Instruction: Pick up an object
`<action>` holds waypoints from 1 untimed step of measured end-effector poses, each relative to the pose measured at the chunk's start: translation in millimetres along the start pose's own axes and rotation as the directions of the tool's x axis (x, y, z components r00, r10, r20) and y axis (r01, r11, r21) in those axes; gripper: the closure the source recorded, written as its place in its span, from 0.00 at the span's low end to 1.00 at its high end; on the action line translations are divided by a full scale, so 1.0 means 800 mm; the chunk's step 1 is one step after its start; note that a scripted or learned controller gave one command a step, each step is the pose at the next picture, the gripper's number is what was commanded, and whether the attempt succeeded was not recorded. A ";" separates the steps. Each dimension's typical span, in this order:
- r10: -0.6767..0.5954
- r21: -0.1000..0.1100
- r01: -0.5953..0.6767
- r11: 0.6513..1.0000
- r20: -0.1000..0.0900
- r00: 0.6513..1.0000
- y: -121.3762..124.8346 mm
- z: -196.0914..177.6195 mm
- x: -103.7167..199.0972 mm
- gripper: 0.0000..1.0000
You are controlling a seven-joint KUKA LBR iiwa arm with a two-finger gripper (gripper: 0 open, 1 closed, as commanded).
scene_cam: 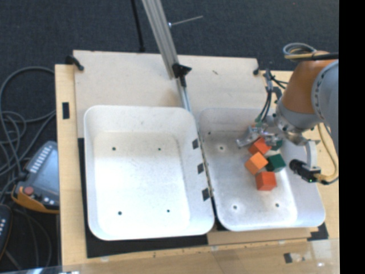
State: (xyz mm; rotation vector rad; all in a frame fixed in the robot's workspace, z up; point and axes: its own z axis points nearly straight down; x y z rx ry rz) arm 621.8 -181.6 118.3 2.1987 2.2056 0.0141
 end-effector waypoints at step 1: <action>0.000 0.001 0.000 1.000 -0.001 1.000 0.000 0.000 0.000 0.00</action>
